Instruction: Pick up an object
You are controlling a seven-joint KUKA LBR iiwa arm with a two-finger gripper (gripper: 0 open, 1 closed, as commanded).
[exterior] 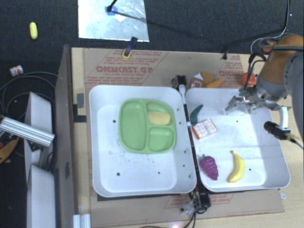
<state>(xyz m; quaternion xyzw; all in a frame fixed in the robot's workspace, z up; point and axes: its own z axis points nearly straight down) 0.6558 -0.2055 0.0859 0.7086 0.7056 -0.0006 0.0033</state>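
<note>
While our gripper (241,105) hovers spread wide and empty at two o'clock over the right bin (273,148), we judge nothing picked yet, with the banana (236,166) lying untouched toward five o'clock, well apart from it.

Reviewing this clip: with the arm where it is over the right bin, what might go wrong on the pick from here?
1. The tool sits at the far edge of the right bin, away from every item, so a close here would likely grab nothing.
2. The green pepper and the small red-and-white box lie close together against the divider; a grasp there may hit the wall or nudge both.
3. The banana is curved and may slip.
</note>
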